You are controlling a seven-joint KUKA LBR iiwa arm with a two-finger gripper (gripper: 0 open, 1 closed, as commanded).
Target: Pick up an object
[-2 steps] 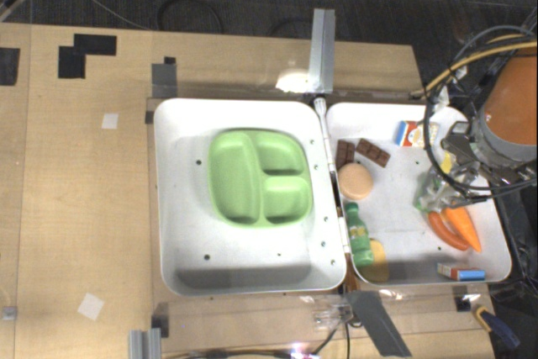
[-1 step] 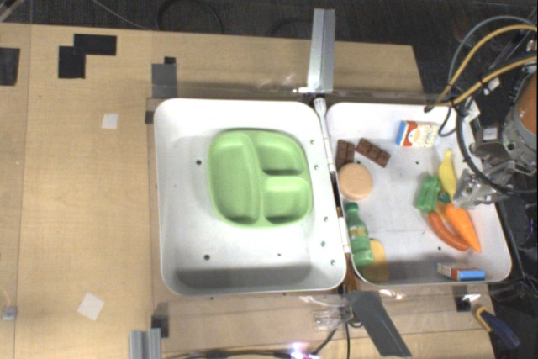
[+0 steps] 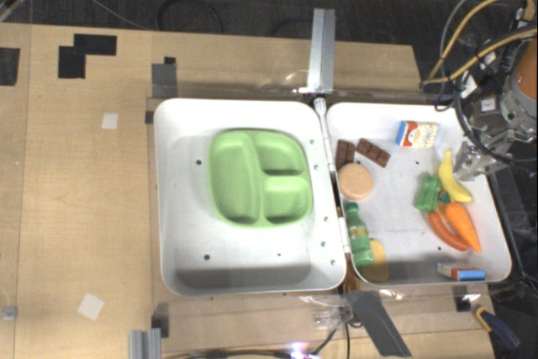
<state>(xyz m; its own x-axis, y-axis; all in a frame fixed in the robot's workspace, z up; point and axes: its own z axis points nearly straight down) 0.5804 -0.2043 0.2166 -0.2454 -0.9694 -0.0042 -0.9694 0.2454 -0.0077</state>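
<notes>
Camera view, gripper (image 3: 472, 161) beside banana (image 3: 451, 180)

All the pickable stuff sits in the right bin (image 3: 501, 263). Two brown chocolate bar pieces (image 3: 361, 152) lie near the top left, with a round tan disc (image 3: 355, 180), maybe a cookie, just below them. A green bottle (image 3: 359, 233) lies along the left wall, its yellow end toward the bottom. A small white and orange carton (image 3: 418, 134) sits up top. A yellow banana (image 3: 453, 179), a green veggie (image 3: 427, 194) and two orange carrots (image 3: 456, 227) cluster at right. A small flat box (image 3: 461, 271) lies in the bottom right corner.
</notes>
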